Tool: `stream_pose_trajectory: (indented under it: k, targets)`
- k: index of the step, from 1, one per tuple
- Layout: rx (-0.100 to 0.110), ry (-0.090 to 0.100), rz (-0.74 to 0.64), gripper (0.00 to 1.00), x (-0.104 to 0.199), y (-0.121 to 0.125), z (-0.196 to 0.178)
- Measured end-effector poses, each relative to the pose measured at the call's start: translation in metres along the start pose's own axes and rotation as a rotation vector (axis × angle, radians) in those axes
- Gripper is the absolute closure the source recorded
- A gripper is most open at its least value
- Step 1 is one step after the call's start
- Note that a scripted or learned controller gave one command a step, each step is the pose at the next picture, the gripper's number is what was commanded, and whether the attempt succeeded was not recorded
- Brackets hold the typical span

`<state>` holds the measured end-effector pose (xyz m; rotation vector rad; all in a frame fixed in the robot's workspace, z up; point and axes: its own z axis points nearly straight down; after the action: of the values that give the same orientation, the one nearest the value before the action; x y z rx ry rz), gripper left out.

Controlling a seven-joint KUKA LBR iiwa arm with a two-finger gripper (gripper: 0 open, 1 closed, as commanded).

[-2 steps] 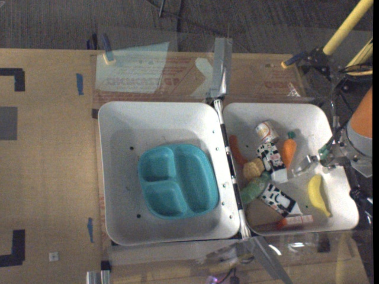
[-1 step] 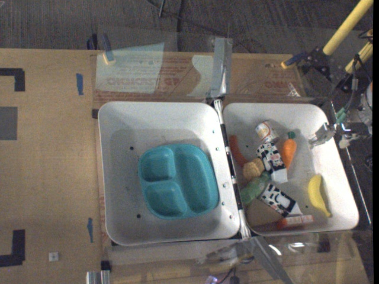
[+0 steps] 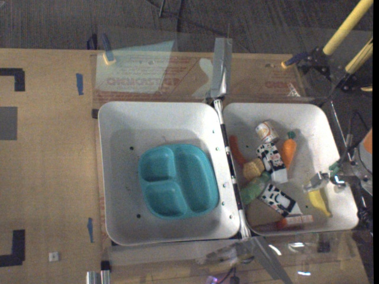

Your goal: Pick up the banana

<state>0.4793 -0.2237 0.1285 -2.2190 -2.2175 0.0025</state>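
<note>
The bench (image 3: 47,158) carries two white bins. Over the right bin's (image 3: 308,112) right edge hangs the claw (image 3: 323,181), its fingers too blurred to tell whether they are spread or pressed together. The banana (image 3: 320,202) lies just below it, perhaps touching. A carrot (image 3: 288,149) sits up-left of it; the teal tray (image 3: 177,180) lies well left.

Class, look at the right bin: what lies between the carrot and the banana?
In the camera view, only bare white bin floor lies between the carrot and the banana; the tool sits just above the banana.
</note>
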Motion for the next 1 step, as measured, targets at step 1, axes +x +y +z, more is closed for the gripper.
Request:
stream_pose_trajectory:
  k: [1]
  targets:
    - [-0.01,0.002,-0.241,0.0,0.008,0.0044,0.0386]
